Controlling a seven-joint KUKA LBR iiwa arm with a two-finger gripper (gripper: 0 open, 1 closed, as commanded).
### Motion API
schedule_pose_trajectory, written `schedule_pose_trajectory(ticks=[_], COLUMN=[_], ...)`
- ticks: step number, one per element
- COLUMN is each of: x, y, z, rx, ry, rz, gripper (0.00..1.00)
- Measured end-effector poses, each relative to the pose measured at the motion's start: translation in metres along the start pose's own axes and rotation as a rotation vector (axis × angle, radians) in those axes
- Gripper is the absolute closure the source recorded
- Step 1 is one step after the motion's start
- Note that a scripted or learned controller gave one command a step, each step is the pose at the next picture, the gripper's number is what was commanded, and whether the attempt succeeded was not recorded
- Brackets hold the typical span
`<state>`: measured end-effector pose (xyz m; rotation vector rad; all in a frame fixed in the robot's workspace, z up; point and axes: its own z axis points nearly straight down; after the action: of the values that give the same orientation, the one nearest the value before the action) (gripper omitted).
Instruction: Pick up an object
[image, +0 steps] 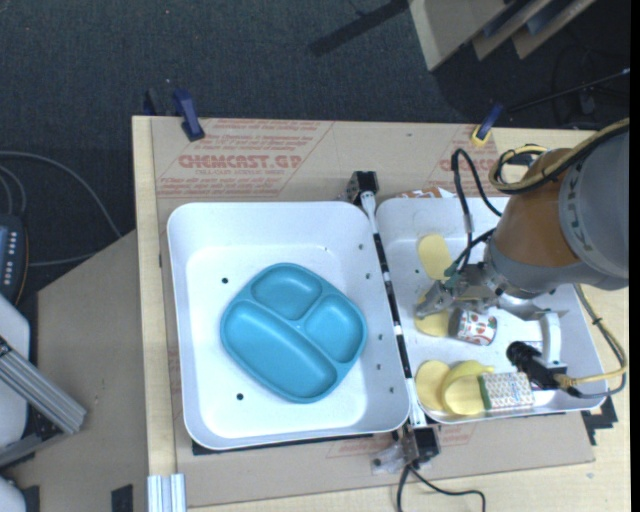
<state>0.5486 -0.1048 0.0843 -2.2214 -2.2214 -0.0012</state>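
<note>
My gripper (441, 297) hangs low over the middle of the right bin (395, 215), at the end of the grey and orange arm that comes in from the right. A pale yellow piece (434, 254) lies just behind it. Another yellow piece (431, 324) sits right below it, partly hidden by the tool. A small red and white can (476, 327) lies beside the gripper on its right. I cannot tell whether anything is gripped.
The left bin (190, 300) holds a blue divided plate (291, 331). Near the right bin's front wall lie two yellow round pieces (447, 388) and a green and white speckled block (509, 392). Cables loop over the arm at the back right.
</note>
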Motion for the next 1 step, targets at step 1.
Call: schedule_pose_trajectory(ticks=[1], x=[0.0074], y=[0.0061], z=[0.0000], rx=[-0.001], ry=[0.000], rz=[-0.001], gripper=[0.00])
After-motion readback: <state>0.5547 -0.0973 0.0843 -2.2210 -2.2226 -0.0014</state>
